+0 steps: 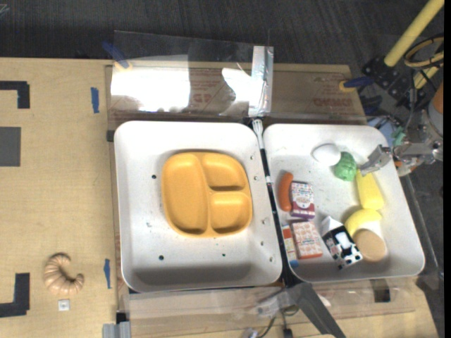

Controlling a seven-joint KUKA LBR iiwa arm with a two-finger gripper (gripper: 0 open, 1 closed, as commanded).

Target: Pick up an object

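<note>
The right bin (394, 259) holds several small things: a white egg-shaped piece (325, 153), a green leafy toy (345, 166), a yellow banana-like piece (370, 191), a lemon (362, 220), a tan round bun (372, 245), a red sausage (285, 190), two small printed boxes (303, 197) (305, 239), and a black-and-white item (341, 244). My gripper (375, 160) reaches in over the bin's upper right rim. It sits just right of the green toy and above the yellow piece, and nothing shows between its tips.
The left bin (134, 153) carries a yellow divided plate (207, 192). A toy croissant (63, 273) lies on the bench at the lower left. Clear plastic sheeting (190, 83) stands behind the bins. Cables and a yellow pole (416, 23) crowd the upper right.
</note>
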